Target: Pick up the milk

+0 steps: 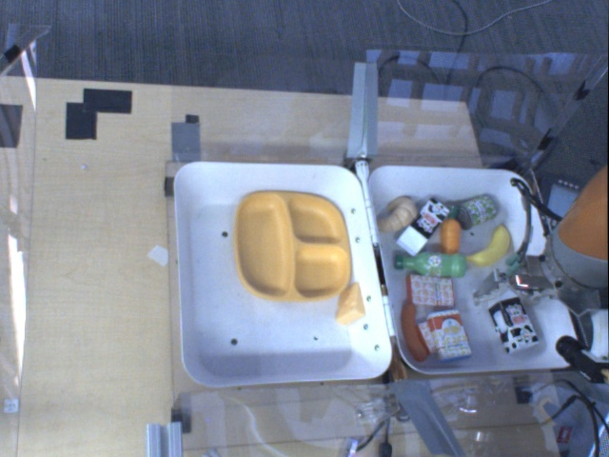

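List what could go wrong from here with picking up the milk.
1. The gripper sits just above the cow-patterned milk carton, which lies close to the right bin's wall; a finger could catch the rim.
2. A second cow-patterned carton lies further back, so the wrong one might be targeted.
3. The banana lies close by the gripper and could get nudged.
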`<action>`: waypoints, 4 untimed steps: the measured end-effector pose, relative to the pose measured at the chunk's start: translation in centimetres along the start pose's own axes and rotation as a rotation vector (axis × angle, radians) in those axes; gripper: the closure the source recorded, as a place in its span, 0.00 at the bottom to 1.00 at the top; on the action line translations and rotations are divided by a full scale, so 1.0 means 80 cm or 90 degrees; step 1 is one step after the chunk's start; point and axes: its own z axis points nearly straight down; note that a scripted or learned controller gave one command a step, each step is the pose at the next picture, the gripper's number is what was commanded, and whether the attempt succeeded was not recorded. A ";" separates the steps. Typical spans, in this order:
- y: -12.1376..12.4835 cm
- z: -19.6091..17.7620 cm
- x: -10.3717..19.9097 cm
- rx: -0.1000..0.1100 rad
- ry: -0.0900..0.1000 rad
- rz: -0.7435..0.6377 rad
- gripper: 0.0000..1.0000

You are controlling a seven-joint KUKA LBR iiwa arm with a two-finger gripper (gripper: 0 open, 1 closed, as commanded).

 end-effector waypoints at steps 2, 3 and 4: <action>-0.019 -0.137 0.083 -0.001 -0.001 0.090 1.00; -0.018 -0.181 0.072 -0.003 -0.002 0.048 1.00; -0.015 -0.192 0.073 -0.004 -0.004 0.043 1.00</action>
